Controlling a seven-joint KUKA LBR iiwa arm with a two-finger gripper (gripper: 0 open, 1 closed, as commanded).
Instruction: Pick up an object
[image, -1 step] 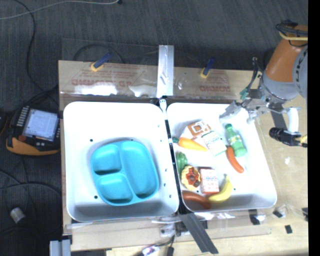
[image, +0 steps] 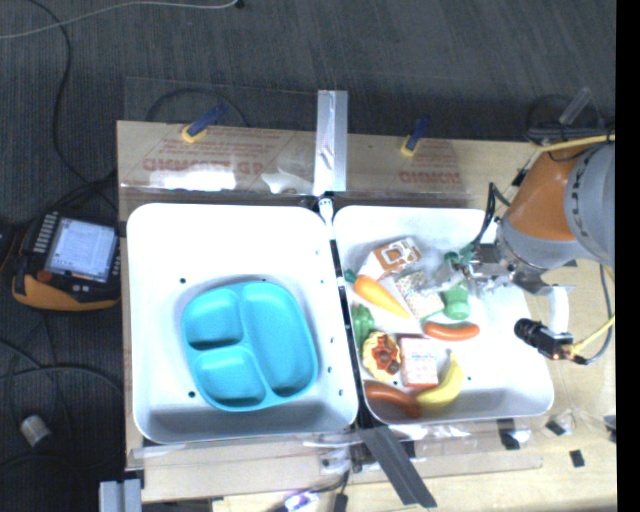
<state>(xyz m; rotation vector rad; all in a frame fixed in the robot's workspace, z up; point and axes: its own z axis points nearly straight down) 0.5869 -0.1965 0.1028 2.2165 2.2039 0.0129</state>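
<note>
Gripper (image: 470, 268) over right bin (image: 520, 385), beside green pepper (image: 456, 303); finger state: cannot tell. Box (image: 397, 256) labels unreadable. Banana (image: 443, 385) near pepper.

Dark grey carpeted floor (image: 80, 100) fills the frame's upper and left parts. Light plywood bench top (image: 480, 165) at centre. Thin black cables (image: 45, 60) loop upper left. Small screened handheld device (image: 70, 260) lies at left edge.

I saw the tabletop (image: 140, 150) carrying two white bins: the left bin (image: 150, 300) touched the right bin (image: 520, 385), both just below a clear plastic sheet (image: 230, 160).
</note>
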